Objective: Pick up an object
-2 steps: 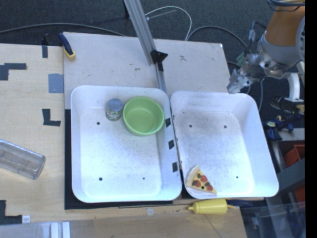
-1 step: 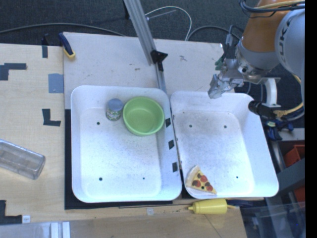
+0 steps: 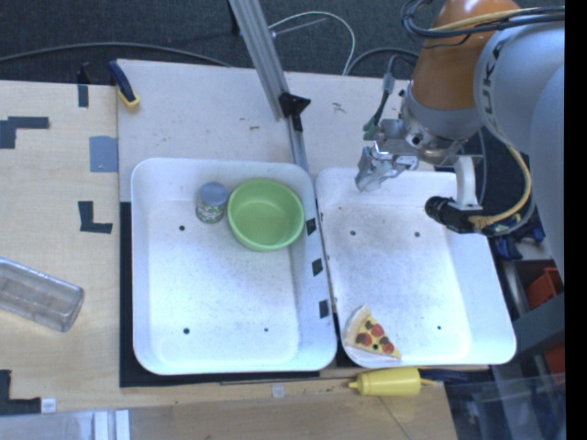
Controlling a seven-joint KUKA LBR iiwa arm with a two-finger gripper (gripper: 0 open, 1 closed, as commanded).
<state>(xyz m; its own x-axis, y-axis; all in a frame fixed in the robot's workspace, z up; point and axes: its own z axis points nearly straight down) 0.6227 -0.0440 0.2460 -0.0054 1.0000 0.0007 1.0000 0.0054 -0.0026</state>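
Risk at this stage is lying mainly in position: the gripper (image 3: pixel 374 174) is hanging over the far rim of the right bin (image 3: pixel 431 273), well apart from every object, so a descent from this pose is likely to be striking the rim or closing on nothing. The nearest candidate, a pizza-slice toy (image 3: pixel 371 333), is lying flat in the near-left corner of that bin, close against its wall; a flat item near a wall is judged hard to pinch, and the fingers may be scraping the bin floor or slipping off.

Reading from left to right, a clear plastic cup (image 3: pixel 38 293) is lying on its side on the bench (image 3: pixel 55 200), outside both bins. The left bin (image 3: pixel 220 337) is holding two items in its far half: a small grey-topped can (image 3: pixel 211 202) standing upright, and a green bowl (image 3: pixel 266 214) just beside it on the right, apparently touching. The bowl's wide rim is judged awkward for a narrow grasp. A yellow object (image 3: pixel 387 381) is resting on the bench in front of the right bin.

The fingers are pointing down and are holding nothing visible between them; whether they are set wide or narrow cannot be told from this view.
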